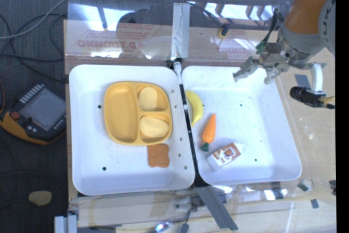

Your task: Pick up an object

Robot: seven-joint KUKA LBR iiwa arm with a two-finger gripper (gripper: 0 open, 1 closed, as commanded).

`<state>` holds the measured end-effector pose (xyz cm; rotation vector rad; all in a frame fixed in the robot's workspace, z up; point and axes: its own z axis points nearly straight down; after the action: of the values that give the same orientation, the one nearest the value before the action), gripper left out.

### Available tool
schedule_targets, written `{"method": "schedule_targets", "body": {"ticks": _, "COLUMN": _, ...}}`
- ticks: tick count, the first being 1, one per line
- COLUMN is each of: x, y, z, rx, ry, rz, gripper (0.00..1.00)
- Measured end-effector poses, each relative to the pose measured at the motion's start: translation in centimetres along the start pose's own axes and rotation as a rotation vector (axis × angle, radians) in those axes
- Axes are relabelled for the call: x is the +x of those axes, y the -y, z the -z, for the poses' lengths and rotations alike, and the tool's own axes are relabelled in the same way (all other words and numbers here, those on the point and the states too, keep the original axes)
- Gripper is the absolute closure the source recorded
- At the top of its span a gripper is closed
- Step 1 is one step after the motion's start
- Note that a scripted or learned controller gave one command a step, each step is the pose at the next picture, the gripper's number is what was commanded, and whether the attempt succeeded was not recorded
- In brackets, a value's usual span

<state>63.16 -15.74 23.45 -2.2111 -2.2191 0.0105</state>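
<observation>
The grey arm [312,5] comes in from the upper right, its orange band sitting just above the wrist, and bends down toward the left. At its end the two-finger gripper [255,72] hangs with its fingers spread apart, one finger [242,72] reaching out to the left and the other pointing down beside it. Nothing sits between them.

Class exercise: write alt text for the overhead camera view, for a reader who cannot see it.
An open gripper hovers over the far edge of the right bin, holding nothing. That bin holds a banana, a carrot and a small carton. The left bin holds a yellow divided tray and a brown cracker.
</observation>
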Motion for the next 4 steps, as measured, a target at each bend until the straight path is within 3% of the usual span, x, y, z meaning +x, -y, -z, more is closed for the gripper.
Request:
{"method": "schedule_targets", "body": {"ticks": 1, "x": 5.4, "y": 3.9, "z": -11.5, "rx": 0.002, "ry": 0.000, "rz": -0.037, "gripper": 0.00}}
{"method": "schedule_targets", "body": {"ticks": 2, "x": 5.4, "y": 5.9, "z": -14.7, "rx": -0.018, "ry": 0.006, "rz": 0.179, "gripper": 0.00}}
{"method": "schedule_targets", "body": {"ticks": 3, "x": 5.4, "y": 7.7, "z": -14.7, "rx": -0.023, "ry": 0.012, "rz": 0.438, "gripper": 0.00}}
{"method": "schedule_targets", "body": {"ticks": 4, "x": 5.7, "y": 9.3, "z": -14.7, "rx": -0.026, "ry": 0.007, "rz": 0.345, "gripper": 0.00}}
